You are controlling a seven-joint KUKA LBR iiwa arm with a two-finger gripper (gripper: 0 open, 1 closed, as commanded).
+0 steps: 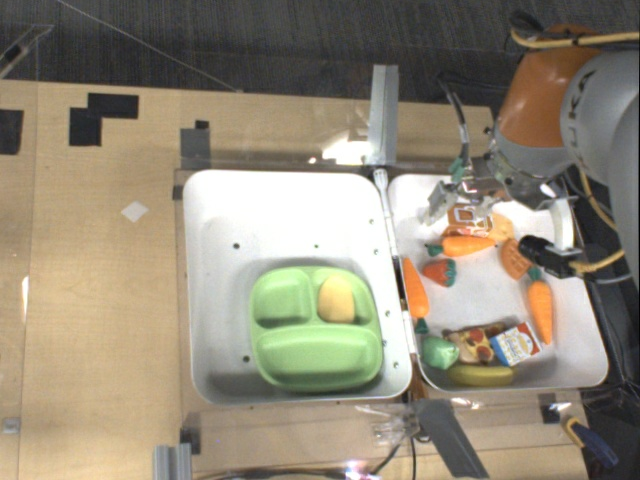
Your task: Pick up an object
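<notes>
The gripper (452, 196) was poised over the right bin (580, 368), fingers apparently apart, and a descent centred on the orange pack (470, 240) was advised.

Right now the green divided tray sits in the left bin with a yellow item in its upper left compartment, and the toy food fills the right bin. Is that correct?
Not quite. The camera view shows the yellow item in the upper right compartment of the green divided tray, not the upper left. The rest holds: the tray sits in the left bin, and the toy food lies in the right bin.
</notes>
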